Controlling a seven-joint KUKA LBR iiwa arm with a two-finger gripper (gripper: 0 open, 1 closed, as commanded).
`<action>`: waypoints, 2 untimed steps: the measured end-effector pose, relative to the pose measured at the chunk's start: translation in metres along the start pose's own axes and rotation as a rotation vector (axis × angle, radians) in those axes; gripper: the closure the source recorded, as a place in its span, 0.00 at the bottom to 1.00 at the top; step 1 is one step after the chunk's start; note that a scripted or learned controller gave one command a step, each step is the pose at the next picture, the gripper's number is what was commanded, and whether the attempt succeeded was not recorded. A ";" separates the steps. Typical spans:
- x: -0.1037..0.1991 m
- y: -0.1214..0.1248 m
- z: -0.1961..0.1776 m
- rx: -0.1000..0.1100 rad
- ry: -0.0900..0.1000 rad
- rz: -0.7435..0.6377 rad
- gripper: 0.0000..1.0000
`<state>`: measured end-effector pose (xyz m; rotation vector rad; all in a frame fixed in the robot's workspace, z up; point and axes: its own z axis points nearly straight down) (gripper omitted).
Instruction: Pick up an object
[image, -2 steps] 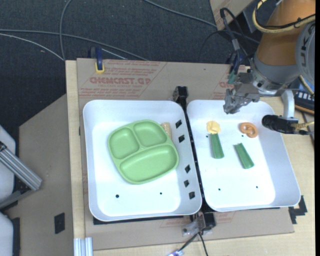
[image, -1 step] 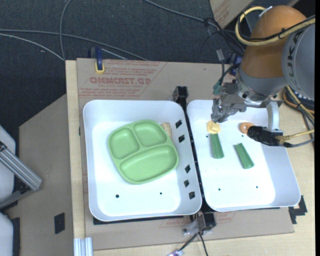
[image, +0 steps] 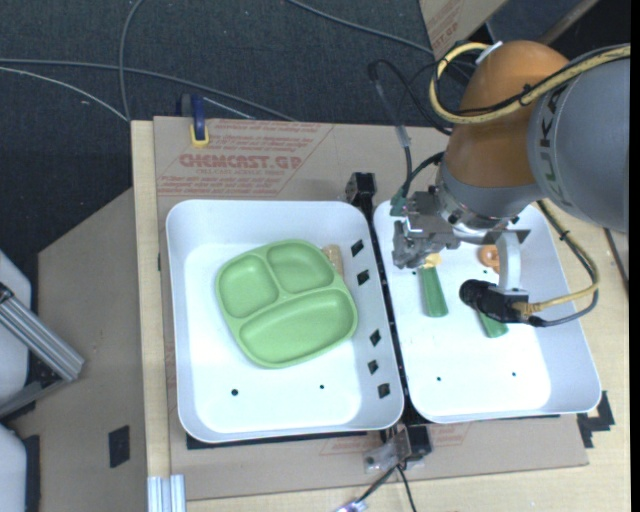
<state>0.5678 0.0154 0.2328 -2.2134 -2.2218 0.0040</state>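
While you scan outward from the right bin (image: 560, 395) near rim: green-handled tool (image: 433, 292) lies mid-bin, long axis near-to-far, directly below gripper (image: 415, 250). Gripper state: cannot tell; nothing visibly held. Green divided plate (image: 287, 301) sits in the neighbouring bin.

2 bins sit side by side on the surface (image: 150, 300), touching along their inner rims. In the left bin (image: 190, 380) a divided plate (image: 287, 303) lies near the middle, with a small block (image: 333, 258) just beside its far right edge. In the right bin (image: 560, 380), toward the far side, a handled tool (image: 434, 294) lies below the pincer (image: 415, 250), with a small round piece (image: 488, 256) to its right.
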 end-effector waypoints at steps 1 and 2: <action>0.055 -0.012 0.013 -0.002 -0.001 0.001 1.00; 0.068 -0.021 0.007 -0.002 0.000 0.002 1.00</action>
